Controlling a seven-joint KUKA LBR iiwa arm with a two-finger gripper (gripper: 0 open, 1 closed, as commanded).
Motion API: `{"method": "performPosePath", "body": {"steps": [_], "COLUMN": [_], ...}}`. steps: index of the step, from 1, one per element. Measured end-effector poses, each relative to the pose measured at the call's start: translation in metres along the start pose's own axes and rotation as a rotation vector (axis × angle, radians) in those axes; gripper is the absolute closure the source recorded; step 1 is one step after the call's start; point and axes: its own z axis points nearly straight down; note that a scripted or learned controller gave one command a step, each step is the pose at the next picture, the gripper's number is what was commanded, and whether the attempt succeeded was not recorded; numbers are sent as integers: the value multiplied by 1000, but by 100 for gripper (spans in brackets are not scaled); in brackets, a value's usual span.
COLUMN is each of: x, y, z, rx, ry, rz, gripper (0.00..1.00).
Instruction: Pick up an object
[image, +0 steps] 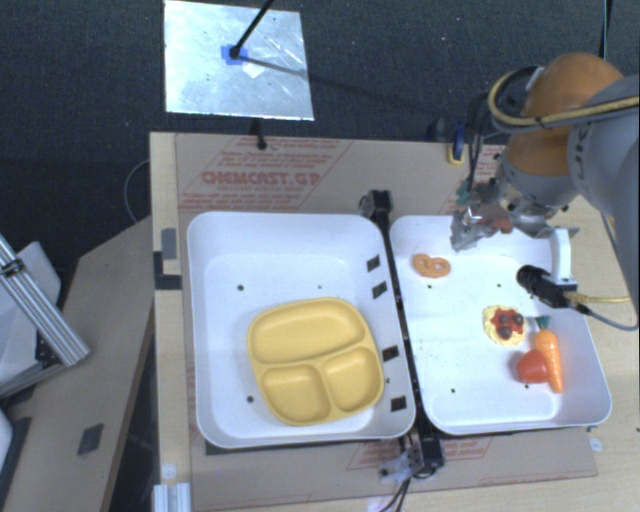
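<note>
Currently approaching: end effector (468, 236) hovering just beside pretzel (432, 266) in right bin (590, 400), opening unreadable, holding nothing visible. Next: centring over pretzel, descending.

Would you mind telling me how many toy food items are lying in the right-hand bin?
3: a pretzel near the bin's upper left, a small pizza mid-right, and a carrot just below it. The arm may hide more.

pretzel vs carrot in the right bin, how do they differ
The pretzel is tan, flat and knotted; the carrot is orange, chunkier and tapered. The pretzel lies near the bin's far edge, just below the gripper; the carrot lies toward the near right corner. Both rest loose in the right bin.
</note>
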Motion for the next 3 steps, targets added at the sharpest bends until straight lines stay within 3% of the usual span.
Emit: {"method": "performPosePath", "body": {"steps": [1, 3], "x": [0, 127], "y": [1, -1], "z": [-12, -23], "rx": [5, 6], "ry": [1, 4], "rz": [0, -5], "gripper": [100, 100]}}
